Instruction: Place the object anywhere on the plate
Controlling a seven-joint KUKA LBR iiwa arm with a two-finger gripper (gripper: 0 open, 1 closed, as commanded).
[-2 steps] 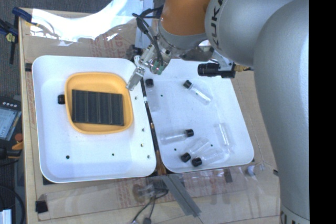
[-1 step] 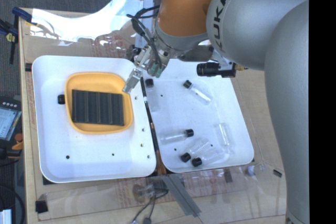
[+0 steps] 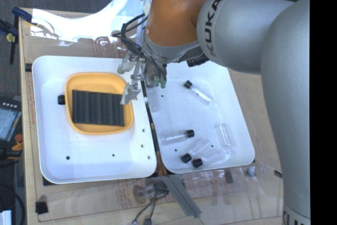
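Hovering over the plate's right rim

Whether the gripper (image 3: 138, 83) is grasping anything cannot be told; clear vials (image 3: 197, 91) lie in the right bin, right of it, the yellow plate (image 3: 84, 84) left.

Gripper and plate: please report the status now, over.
Gripper low over the seam between the bins, at the right rim of the yellow plate. Clear vials lie in the right bin. Dark ridged block occupies the plate.

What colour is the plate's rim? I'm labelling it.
Yellow-orange, around a dark ribbed centre: plate, camera view.
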